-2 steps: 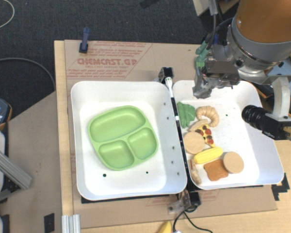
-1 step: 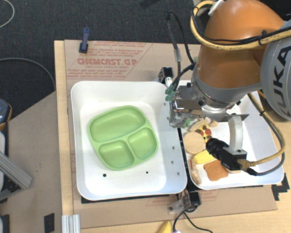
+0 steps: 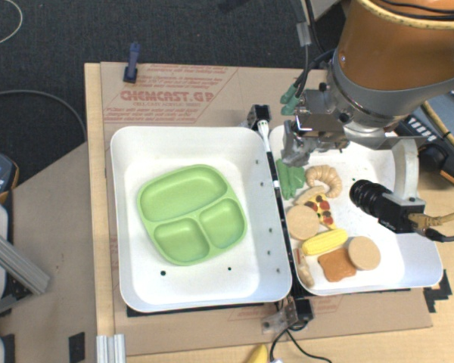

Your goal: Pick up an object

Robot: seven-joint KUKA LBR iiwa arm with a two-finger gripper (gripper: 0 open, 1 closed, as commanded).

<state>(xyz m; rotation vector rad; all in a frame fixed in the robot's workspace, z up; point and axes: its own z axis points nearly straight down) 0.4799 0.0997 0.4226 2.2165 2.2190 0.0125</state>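
Cardboard-topped bench (image 3: 174, 89), pincer (image 3: 295, 153) over flat green toy (image 3: 291, 180), right bin (image 3: 408, 267)

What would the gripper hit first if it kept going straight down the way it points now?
Probably the green toy piece at the right bin's left edge, directly below the gripper. Depth is unclear from this angle; the croissant lies just beside it.
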